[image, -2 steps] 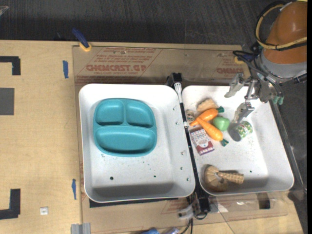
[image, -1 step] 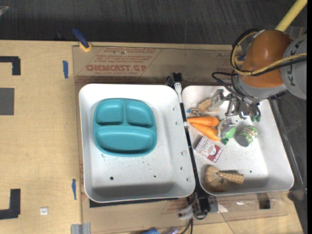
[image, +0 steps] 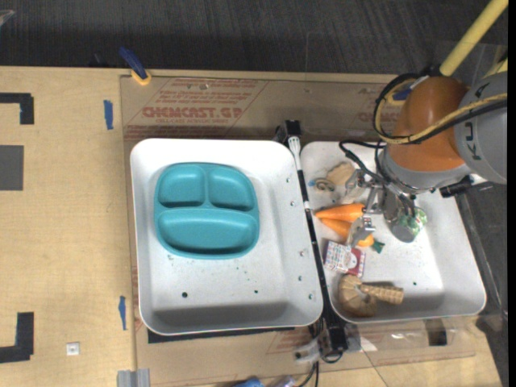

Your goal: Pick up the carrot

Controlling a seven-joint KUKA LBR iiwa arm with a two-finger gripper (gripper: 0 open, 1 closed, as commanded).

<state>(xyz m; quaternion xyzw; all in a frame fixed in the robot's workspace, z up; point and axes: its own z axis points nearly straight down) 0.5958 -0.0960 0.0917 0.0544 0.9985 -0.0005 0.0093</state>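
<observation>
The carrot (image: 339, 214) is an orange cone lying flat in the left part of the right bin (image: 451, 289), with its tip pointing left toward the divider. The gripper (image: 377, 210) hangs low over the bin, right at the carrot's thick right end. The grey wrist and the orange band (image: 431, 123) rise above it and hide what lies beneath. I cannot make out whether the gripper touches the carrot.
The left bin (image: 161, 297) holds a teal divided plate (image: 208, 210). In the right bin lie a beige toy (image: 339, 174), a green-grey object (image: 409, 222), a small orange piece (image: 360, 238), a red-white packet (image: 342, 258) and a waffle cone (image: 367, 294). Cables hang around the wrist.
</observation>
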